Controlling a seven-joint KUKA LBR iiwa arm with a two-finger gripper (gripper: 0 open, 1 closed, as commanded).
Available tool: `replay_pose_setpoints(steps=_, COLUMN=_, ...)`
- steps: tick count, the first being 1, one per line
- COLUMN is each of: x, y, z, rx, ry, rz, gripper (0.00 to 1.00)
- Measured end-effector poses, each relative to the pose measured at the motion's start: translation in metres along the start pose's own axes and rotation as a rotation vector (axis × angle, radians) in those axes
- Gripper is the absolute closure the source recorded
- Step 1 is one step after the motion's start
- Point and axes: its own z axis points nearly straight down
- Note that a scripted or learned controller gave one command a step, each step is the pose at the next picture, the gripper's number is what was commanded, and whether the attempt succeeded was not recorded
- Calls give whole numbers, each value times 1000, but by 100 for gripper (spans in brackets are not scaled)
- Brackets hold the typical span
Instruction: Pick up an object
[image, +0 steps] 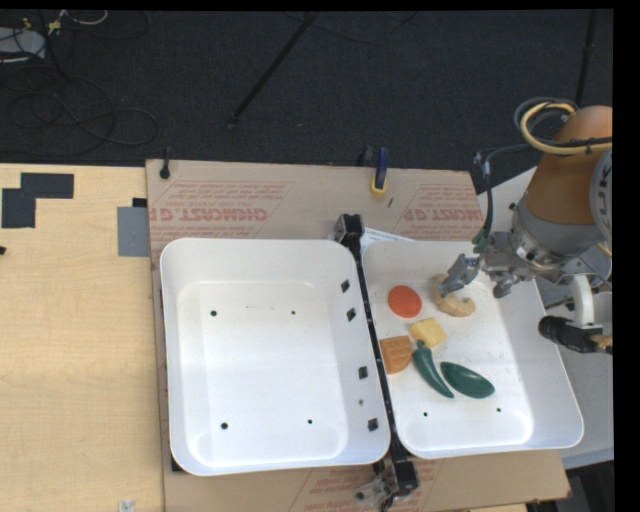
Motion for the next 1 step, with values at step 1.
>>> replay_pose_setpoints(steps=1, x=-18, y=-11, z=104, rx=-5, ry=-3, rz=3, gripper=0)
